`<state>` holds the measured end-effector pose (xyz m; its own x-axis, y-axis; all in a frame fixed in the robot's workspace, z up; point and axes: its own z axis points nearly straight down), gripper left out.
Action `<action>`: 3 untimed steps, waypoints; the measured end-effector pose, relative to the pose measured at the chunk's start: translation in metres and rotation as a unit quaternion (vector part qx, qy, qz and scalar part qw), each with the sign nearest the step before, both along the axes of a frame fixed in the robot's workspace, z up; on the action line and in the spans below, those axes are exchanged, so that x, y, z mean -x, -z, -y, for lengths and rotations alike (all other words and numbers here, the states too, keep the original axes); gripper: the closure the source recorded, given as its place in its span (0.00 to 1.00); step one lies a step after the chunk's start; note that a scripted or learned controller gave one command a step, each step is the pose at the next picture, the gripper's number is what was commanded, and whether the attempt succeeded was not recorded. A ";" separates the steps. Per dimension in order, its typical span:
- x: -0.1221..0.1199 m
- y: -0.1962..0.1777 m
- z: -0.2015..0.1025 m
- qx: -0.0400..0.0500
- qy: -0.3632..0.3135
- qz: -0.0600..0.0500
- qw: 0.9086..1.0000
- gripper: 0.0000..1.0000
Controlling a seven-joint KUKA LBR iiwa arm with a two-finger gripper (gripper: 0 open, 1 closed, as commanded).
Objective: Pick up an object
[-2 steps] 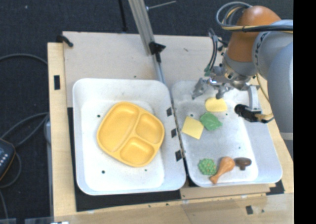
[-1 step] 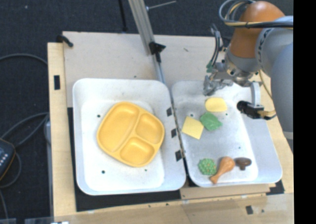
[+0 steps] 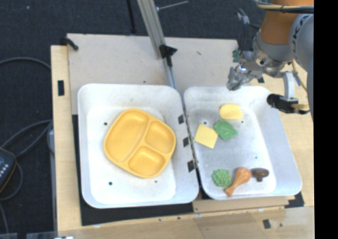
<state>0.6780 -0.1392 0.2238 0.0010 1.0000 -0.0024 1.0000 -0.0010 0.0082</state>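
The pincer (image 3: pixel 235 80) is being held above the far rim of the right bin (image 3: pixel 274 143), and nothing is being carried in it; whether it is parted or closed cannot be told from this slant. No single target is being named by the task, so any loose piece is being treated as a candidate. The closest one, a pale yellow lump (image 3: pixel 231 111), is lying just below the pincer, nearer the camera.

Several risks are being judged from here. The pale yellow lump is looking rounded and could be squeezed out sideways. A green piece (image 3: pixel 226 130) and a flat yellow square (image 3: pixel 206 136), lying further toward the camera, are touching each other, so one could be dragged along or two pinched together. The square is lying flat and may be offering no edge. A descent this close to the rim could end in the bin wall being struck.

Being counted on the surface: two white bins, one yellow divided plate (image 3: pixel 139 142) in the left bin (image 3: pixel 90 143), and six pieces in the right bin, the remaining three being a green knobbly piece (image 3: pixel 221 177), a drumstick (image 3: pixel 237 180) and a small brown piece (image 3: pixel 260 173).
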 end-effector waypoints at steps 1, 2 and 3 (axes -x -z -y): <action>0.001 -0.060 0.008 0.000 0.000 -0.002 1.000 1.00; 0.000 -0.074 0.008 0.000 -0.001 -0.002 1.000 1.00; 0.013 -0.075 -0.045 -0.001 -0.004 -0.004 1.000 1.00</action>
